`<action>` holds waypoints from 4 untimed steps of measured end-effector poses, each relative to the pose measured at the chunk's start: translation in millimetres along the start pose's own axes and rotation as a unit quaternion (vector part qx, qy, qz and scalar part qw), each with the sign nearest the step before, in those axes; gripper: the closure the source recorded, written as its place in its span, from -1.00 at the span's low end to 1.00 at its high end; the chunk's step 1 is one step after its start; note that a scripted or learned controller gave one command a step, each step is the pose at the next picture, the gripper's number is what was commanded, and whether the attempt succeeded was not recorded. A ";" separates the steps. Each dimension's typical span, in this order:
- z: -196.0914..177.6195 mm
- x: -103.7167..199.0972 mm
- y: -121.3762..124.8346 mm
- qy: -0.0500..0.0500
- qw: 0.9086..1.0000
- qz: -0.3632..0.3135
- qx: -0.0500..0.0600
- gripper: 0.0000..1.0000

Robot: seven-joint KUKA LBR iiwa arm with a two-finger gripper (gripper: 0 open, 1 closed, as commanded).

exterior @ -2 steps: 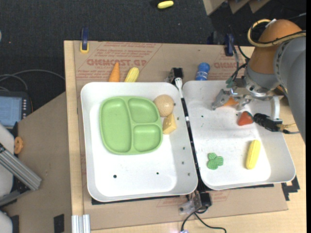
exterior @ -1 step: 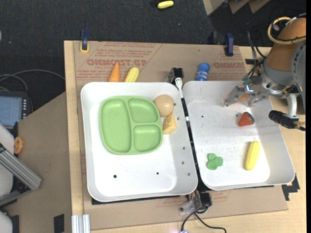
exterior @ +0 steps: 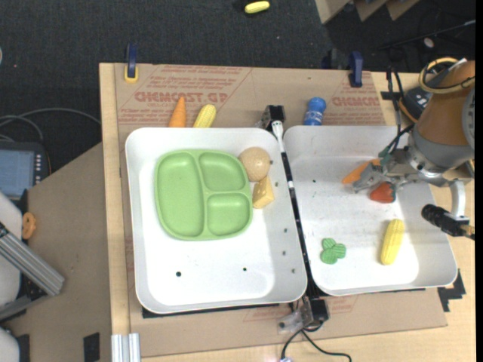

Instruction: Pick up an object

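My gripper [exterior: 379, 175] is low over the upper right of the right bin [exterior: 423, 277], at the end of the grey wrist with the orange band. A red rounded piece [exterior: 383, 194] lies directly below it, touching or nearly touching. An orange carrot piece [exterior: 354, 176] sits just left of the gripper. Lower in the same bin lie a yellow corn cob [exterior: 391, 241] and a green broccoli piece [exterior: 332, 251].
The left bin [exterior: 211, 281] holds a green divided plate [exterior: 202, 194], a tan ball [exterior: 255, 162] and a yellow piece [exterior: 263, 194]. Behind the bins on the bench lie a carrot [exterior: 177, 113], a yellow item [exterior: 204, 115] and a blue bottle [exterior: 315, 111].
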State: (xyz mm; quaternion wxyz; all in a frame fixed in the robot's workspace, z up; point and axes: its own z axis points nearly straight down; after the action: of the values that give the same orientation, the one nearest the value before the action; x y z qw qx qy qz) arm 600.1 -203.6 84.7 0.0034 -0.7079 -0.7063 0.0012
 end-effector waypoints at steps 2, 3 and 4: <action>-0.2 -12.4 -10.8 -0.001 1.000 0.002 -0.001 -1.00; -0.3 -12.9 51.1 0.003 1.000 -0.003 -0.003 -1.00; -0.2 -6.6 8.5 -0.001 1.000 -0.001 -0.001 -1.00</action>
State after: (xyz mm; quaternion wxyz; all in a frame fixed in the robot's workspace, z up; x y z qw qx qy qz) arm 608.6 -210.3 84.9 0.0022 -0.7074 -0.7068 0.0010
